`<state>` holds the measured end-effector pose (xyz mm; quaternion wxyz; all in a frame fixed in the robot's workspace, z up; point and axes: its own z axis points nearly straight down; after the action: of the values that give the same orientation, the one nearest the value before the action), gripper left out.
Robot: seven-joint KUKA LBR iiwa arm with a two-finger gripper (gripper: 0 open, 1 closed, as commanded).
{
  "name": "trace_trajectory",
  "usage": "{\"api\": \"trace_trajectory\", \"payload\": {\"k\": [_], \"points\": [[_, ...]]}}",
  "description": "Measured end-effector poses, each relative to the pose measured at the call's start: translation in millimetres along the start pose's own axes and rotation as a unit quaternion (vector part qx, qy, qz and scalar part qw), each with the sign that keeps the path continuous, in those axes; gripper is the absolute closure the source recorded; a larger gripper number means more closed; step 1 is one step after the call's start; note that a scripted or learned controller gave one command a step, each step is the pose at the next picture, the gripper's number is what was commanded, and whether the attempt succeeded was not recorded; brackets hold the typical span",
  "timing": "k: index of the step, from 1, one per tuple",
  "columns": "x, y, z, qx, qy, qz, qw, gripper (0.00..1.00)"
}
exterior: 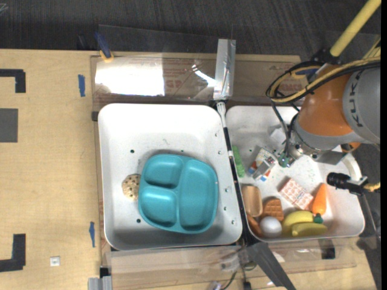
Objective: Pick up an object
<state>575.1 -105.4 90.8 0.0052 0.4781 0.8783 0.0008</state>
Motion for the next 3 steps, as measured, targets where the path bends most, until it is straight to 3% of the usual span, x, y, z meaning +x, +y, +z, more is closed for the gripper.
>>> {"api": "trace_trajectory", "payload": {"k": [1, 2, 3], "points": [[-5, 4, -12, -0.007, -0.006, 0.002, 1.0000, 1.00], [-16, 20, -136, -0.001, 0.000, -0.094, 0.9955, 1.00], [3, -38, -10, 0.006, 0.007, -0.030, 0.9995, 1.00]]}}
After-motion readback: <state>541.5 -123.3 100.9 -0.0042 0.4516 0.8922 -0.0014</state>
